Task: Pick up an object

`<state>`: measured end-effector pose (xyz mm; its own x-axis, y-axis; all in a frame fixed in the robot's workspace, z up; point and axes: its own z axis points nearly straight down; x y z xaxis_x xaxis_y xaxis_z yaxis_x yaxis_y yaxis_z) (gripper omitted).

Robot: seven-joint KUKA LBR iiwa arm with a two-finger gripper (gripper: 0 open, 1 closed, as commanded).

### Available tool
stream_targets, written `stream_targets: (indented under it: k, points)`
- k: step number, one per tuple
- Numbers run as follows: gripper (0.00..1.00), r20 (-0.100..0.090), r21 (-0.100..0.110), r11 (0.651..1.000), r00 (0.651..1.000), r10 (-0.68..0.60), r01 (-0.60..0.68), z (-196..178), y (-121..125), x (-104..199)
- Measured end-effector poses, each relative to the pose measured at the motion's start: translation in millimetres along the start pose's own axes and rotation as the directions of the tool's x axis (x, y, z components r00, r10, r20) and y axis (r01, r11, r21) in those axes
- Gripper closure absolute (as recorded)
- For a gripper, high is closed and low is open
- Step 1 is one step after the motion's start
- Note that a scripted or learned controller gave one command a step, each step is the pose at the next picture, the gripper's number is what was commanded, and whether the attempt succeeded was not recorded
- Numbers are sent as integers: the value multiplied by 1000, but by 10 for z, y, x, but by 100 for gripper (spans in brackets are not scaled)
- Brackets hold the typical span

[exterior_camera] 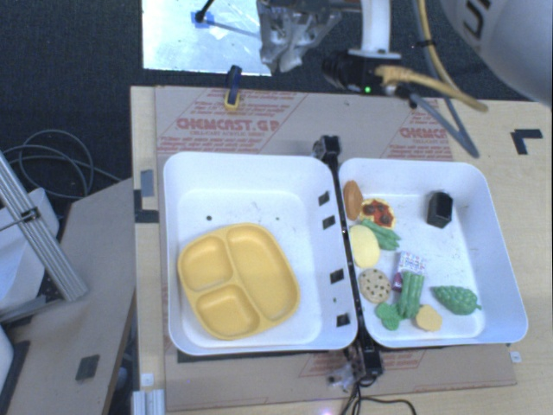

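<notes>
Hand (pixel 289 46), grip state impossible to tell, hangs at upper centre; best target is the lone black plastic block (pixel 439 208) in the right white bin (pixel 497 258), clear of neighbours.

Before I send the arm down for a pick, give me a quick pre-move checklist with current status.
1. Gripper clear of bins: ok, it is above the bench's far edge.
2. Finger state: cannot tell.
3. Targets available: ok, right bin holds toy foods and a black block.
4. Isolated target: ok, black block stands apart; so does the green piece.
5. Clutter: not ok, cookie, asparagus and others crowd together near the divider.
6. Left bin: ok, yellow tray lies flat.
</notes>
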<state>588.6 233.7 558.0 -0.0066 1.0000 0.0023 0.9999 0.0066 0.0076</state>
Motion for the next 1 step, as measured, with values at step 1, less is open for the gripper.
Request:
stream_targets:
  k: [1]
  points:
    - [100, 4, 7, 1000, 1000, 18, -18, 214, -788, -1331]
